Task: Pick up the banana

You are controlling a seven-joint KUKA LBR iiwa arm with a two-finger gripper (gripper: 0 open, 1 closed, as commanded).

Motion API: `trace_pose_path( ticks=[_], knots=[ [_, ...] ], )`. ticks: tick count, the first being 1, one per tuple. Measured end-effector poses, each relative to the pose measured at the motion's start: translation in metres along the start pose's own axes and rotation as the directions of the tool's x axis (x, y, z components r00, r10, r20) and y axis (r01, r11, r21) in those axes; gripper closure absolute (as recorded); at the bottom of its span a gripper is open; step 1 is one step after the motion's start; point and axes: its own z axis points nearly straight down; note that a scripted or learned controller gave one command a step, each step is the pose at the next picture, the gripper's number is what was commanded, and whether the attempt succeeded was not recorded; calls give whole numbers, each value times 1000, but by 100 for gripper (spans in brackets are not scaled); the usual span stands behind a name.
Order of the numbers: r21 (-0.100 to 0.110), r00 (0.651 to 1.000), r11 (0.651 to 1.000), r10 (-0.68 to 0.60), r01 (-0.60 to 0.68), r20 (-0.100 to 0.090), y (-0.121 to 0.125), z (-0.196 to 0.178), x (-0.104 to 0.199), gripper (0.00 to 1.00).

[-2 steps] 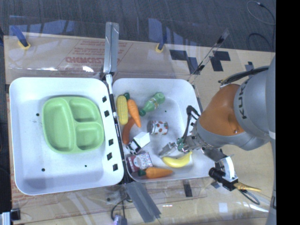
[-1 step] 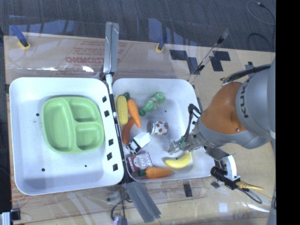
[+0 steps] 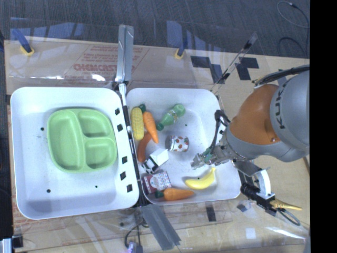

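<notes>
Banana (image 3: pixel 202 179) lying in right bin (image 3: pixel 202 100), just beside and below gripper (image 3: pixel 204 160), next to 1 carrot (image 3: pixel 178 194). Cannot tell gripper's opening or any hold.

We read red print, "CHEMCAST", on the clear sheet (image 3: pixel 84 62) at the far left of the tabletop, and partial letters "KU" on the arm's grey housing (image 3: pixel 281 112), right.
</notes>
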Motion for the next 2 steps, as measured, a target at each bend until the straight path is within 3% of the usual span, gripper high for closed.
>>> trace_pose_path(
  ticks=[1,2],
  knots=[
    [0,1000,1000,0,0,0,0,0,0,0],
    [1,1000,1000,24,-24,-1,-5,44,-25,0]
  ],
)
